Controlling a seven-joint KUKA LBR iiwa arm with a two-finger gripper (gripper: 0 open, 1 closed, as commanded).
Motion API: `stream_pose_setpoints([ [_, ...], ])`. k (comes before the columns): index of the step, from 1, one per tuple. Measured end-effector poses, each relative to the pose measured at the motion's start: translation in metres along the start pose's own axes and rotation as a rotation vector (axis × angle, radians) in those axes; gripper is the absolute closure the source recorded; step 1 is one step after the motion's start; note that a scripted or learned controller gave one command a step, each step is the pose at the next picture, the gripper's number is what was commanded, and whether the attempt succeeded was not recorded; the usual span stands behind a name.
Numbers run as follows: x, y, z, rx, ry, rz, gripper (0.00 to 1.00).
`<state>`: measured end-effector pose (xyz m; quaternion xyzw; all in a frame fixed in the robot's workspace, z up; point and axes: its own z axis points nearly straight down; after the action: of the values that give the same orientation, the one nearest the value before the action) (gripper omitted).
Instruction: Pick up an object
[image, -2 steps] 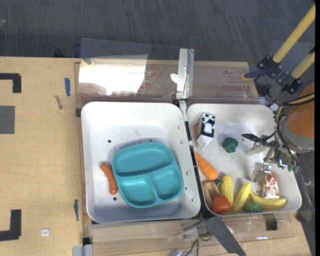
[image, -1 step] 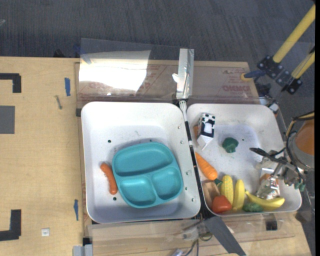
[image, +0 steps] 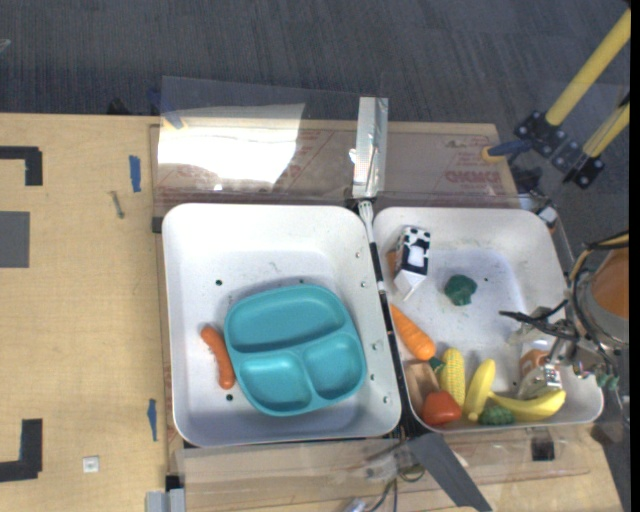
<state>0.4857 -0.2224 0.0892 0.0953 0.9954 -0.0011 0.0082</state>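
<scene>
Behind bins, unreadable red lettering (image: 466, 176)

Glossy, smooth plastic on the teal divided plate (image: 293, 348) and both white bins (image: 190, 250) — matt, raw-looking wood across the bench (image: 75, 300). Clear, shiny sheet (image: 235, 150) behind — bright metal strip (image: 370, 145) beside it.

A pale plywood table (image: 70, 330) fills the nine o'clock side, marked with black tape corners (image: 28, 165) and blue tape bits (image: 134, 172). Dark grey carpet (image: 300, 50) runs along twelve o'clock. Yellow poles (image: 600, 60) cross at two o'clock.
</scene>
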Motion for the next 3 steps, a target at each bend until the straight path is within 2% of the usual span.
stream_pose_setpoints([
  [1,0.0,0.009,0.0,-0.013,-0.004,-0.568,0.0],
  [2,-0.004,0.008,-0.013,-0.005,-0.015,-0.568,1.0],
  [3,-0.038,0.01,-0.04,-0.007,0.005,-0.93,1.0],
])
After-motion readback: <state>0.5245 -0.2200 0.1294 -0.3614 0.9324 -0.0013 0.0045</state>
